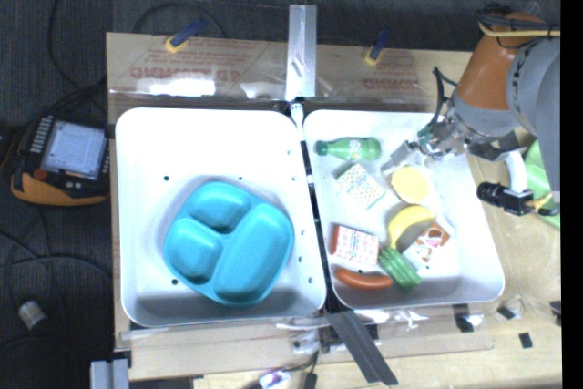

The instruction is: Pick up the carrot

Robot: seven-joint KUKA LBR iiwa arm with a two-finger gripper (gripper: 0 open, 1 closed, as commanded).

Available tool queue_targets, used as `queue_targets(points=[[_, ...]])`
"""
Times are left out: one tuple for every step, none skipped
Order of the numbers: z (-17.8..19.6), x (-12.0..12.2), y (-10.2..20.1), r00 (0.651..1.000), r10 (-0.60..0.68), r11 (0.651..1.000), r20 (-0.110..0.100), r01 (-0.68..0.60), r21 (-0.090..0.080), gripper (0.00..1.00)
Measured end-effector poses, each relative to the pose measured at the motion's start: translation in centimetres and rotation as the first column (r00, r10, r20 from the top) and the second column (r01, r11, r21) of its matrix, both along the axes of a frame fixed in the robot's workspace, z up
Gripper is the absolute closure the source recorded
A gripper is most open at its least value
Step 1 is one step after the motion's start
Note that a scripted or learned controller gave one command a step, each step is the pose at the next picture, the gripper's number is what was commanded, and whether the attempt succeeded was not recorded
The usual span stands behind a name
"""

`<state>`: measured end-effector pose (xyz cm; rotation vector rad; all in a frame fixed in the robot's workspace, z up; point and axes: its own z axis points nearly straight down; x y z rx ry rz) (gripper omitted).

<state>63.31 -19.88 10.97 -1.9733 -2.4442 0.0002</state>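
Note:
The carrot [363, 280] lies along the front wall of the right bin, an orange-red body with a green leafy top [399, 269] at its right end. My gripper [405, 158] hangs over the back part of the same bin, just above a round yellow piece [412, 186]. It is well behind the carrot and not touching it. Nothing shows in its grasp.
The right bin [483, 261] also holds a green bottle [348, 148], a patterned packet [361, 187], a red box [352, 245] and a yellow wedge [410, 223] beside a small carton [432, 241]. A blue divided tray [228, 241] sits in the left bin [146, 150].

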Motion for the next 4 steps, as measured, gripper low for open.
queue_targets(points=[[0.9,-1.4,-2.5,0.944,0.329,0.944,-0.001,-0.329,-0.003,0.00],[-2.0,-1.4,-2.5,0.853,0.521,0.853,0.005,-0.521,-0.008,0.00],[-2.0,-1.0,-2.4,0.644,0.765,0.644,0.002,-0.765,-0.013,0.00],[5.7,-1.1,-2.3,0.482,0.876,0.482,0.001,-0.876,-0.004,0.00]])
